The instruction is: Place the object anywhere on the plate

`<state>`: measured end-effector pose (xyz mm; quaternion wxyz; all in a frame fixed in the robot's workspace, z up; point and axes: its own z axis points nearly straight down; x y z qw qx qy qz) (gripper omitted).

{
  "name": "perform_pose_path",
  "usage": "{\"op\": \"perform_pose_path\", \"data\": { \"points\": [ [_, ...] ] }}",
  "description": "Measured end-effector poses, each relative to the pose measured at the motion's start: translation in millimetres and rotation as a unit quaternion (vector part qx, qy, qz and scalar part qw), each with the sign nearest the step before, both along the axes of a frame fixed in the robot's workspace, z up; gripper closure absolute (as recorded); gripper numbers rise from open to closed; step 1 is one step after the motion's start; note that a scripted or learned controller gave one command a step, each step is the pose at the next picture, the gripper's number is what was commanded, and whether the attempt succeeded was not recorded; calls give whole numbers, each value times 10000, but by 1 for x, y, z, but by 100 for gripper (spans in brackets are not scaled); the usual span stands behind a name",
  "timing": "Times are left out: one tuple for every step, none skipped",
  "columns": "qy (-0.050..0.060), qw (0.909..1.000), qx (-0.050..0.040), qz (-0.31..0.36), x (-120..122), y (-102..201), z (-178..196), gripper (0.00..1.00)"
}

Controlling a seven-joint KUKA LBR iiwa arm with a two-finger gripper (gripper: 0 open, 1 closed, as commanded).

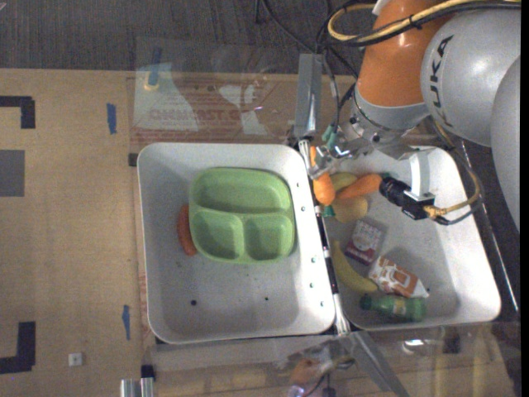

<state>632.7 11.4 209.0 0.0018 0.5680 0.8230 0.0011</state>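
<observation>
Grey metal, the arm's hand (pixel 331 151) hangs low over the upper left corner of the right white plastic bin (pixel 479 255), just above a cluster of toy food; whether it is wide, narrow or holding anything I cannot tell. Directly beneath it lie a small round orange plastic fruit (pixel 323 190) and a tapered orange plastic carrot (pixel 360 187), touching a yellowish pear-shaped piece (pixel 350 208). The carrot looks the likeliest target: light, rigid, smooth and probably slippery, best pinched across its thicker middle. Farther out lie a yellow plastic banana (pixel 351 273) and a green plastic bottle (pixel 395 307). The green three-compartment plastic plate (pixel 242 215) sits in the left white bin (pixel 223 308).
</observation>
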Motion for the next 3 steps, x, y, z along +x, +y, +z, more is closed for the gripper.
{"op": "perform_pose_path", "data": {
  "points": [
    [27, 9999, 4, 109, -6, 59, -19, 100],
    [24, 9999, 5, 108, -6, 59, -18, 0],
    [6, 9984, 6, -563, -12, 117, -9, 0]
  ]
}}
